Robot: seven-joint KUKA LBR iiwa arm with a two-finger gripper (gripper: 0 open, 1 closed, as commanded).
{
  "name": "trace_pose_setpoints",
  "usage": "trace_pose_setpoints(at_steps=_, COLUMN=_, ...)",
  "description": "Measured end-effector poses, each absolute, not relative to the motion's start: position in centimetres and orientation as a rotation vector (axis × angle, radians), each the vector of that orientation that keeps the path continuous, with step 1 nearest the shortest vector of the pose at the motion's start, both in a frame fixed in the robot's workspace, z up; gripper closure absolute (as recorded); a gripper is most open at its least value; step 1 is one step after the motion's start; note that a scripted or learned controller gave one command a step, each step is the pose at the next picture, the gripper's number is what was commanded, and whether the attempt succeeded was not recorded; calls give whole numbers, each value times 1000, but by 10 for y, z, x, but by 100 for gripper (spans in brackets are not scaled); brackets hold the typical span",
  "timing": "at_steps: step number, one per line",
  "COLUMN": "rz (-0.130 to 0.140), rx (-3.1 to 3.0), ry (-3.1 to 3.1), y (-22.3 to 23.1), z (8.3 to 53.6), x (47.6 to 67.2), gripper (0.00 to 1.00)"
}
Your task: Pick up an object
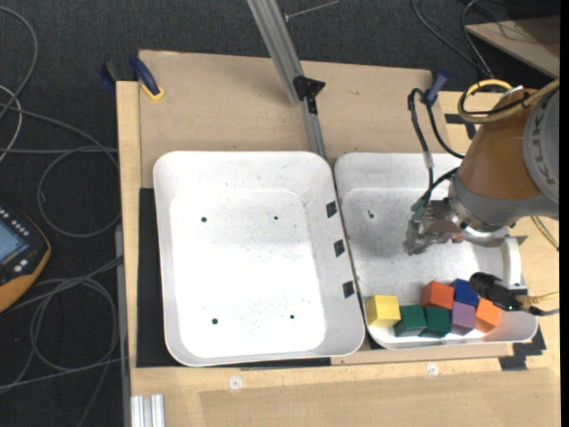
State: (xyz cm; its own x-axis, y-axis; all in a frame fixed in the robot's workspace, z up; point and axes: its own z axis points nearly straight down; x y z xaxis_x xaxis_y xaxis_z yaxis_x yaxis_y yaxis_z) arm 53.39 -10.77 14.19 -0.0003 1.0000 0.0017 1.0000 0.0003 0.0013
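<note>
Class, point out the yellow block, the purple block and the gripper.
yellow block (384,309), camera view, its top face.
purple block (465,313), camera view, its top face.
gripper (418,241), camera view, between its fingertips.

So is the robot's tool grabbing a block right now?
Tool: cannot be told whether open or closed; no block seen in it, hanging over the right bin behind the blocks.

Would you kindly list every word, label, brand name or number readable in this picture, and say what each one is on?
No text can be read anywhere.
The yellow handheld device with a dark screen at the left edge: its screen shows content too small and blurred to read.
The small coloured blocks in the right white bin and the grey gripper carry no visible markings.
</note>
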Motion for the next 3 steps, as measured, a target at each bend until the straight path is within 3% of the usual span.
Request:
trace_pose_setpoints(at_steps=2, rz=-8, rx=-2224, ry=-2229, y=-103, z=268, x=546, gripper=100)
trace_pose_setpoints(at_steps=3, rz=-2, rx=-2222, ry=-2225, y=-104, z=269, x=547, gripper=100)
